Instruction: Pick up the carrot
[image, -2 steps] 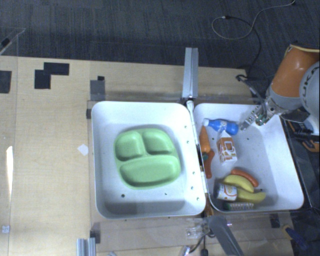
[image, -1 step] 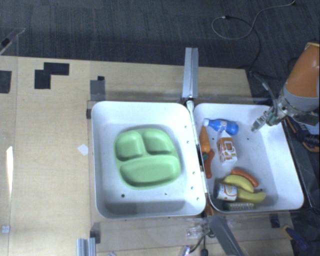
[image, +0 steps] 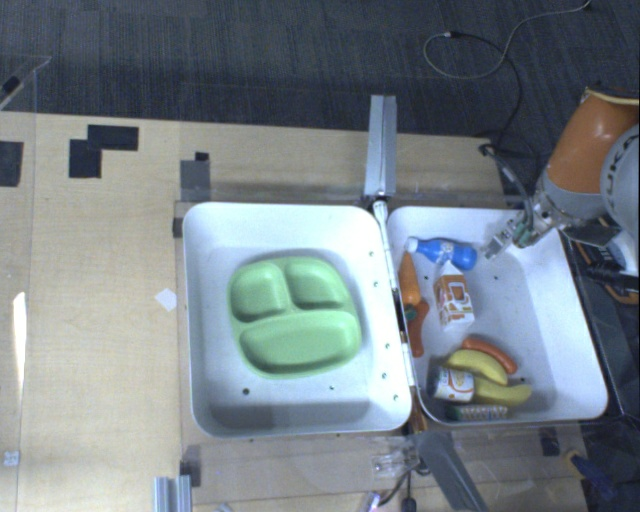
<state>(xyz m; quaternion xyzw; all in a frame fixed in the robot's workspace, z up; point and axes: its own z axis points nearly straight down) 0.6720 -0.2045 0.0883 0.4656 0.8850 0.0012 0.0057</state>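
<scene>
Two shallow white plastic bins sit side by side on a pale wooden bench (image: 90, 330). The left bin (image: 200, 400) holds a light green moulded tray with three compartments (image: 295, 313), lying flat near its middle.

The right bin (image: 570, 330) holds several items. The long orange carrot (image: 410, 290) lies along the bin's left wall, lengthwise from far to near, touching or just beside that wall; a darker reddish piece continues from its near end. Just right of the carrot is a small white and orange carton (image: 453, 301). At the far side lies a white bottle with a blue cap (image: 440, 251), on its side. In the near part of the bin, a yellow banana (image: 488, 372) rests beside an orange-red sausage-shaped item (image: 492, 351), a second small carton (image: 455, 384) to their left.

The grey arm with its orange band (image: 585, 145) enters from the right. The two-finger gripper (image: 505, 240) is over the far right part of the right bin, just right of the bottle and well apart from the carrot. Whether it is released or clenched cannot be told at this size; nothing is visibly grasped.
</scene>
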